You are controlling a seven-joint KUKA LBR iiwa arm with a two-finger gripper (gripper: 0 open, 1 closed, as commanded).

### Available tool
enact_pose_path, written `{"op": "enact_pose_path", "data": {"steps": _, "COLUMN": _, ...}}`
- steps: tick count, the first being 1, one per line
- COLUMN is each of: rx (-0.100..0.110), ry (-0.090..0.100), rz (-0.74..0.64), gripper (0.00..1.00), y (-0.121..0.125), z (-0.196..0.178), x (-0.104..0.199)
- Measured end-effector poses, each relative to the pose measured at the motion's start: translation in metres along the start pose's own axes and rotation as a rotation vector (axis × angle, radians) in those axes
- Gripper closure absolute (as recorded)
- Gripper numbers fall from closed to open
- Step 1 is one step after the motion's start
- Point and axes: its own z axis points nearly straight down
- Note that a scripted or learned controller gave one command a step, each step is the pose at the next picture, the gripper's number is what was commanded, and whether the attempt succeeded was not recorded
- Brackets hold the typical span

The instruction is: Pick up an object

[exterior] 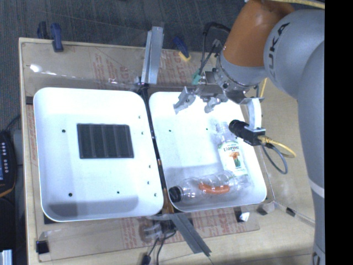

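The pincer (194,99) is seen at the twelve o'clock edge of the right bin (182,148), its two fingers spread apart with nothing between them. It hangs over bare white floor, well apart from the objects.

Toward five o'clock from the pincer, a small clear bottle (230,150) with a white label lies along the bin's three o'clock wall. At the bin's six o'clock wall a larger clear bottle (207,186) lies on its side, black cap pointing to nine o'clock, with something orange inside. The two bottles appear to touch or nearly touch near the five o'clock corner.

Both are judged to be light, thin-walled plastic: smooth, slippery, prone to rolling and to denting under a hard squeeze. A hold across the body's narrow width, near the middle, is judged best; the small bottle looks the easier, though the wall just beside it may crowd one finger.

The arm is brought in from three o'clock, its orange band (251,35) above the wrist, the wrist bent down toward the bin. The left bin (55,109) holds a dark ribbed panel (105,141).
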Motion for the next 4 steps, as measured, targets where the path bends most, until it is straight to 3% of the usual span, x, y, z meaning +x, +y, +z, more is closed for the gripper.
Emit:
{"op": "enact_pose_path", "data": {"steps": 1, "rx": 0.001, "ry": -0.001, "rz": 0.031, "gripper": 0.00, "y": 0.023, "z": 0.095, "x": -0.023}}
{"op": "enact_pose_path", "data": {"steps": 2, "rx": 0.001, "ry": 0.001, "rz": -0.108, "gripper": 0.00, "y": 0.016, "z": 0.079, "x": 0.021}}
{"op": "enact_pose_path", "data": {"steps": 3, "rx": -0.003, "ry": -0.002, "rz": 0.095, "gripper": 0.00, "y": -0.004, "z": 0.048, "x": -0.038}}
{"op": "enact_pose_path", "data": {"steps": 4, "rx": -0.001, "ry": -0.001, "rz": 0.190, "gripper": 0.00, "y": 0.011, "z": 0.033, "x": -0.027}}
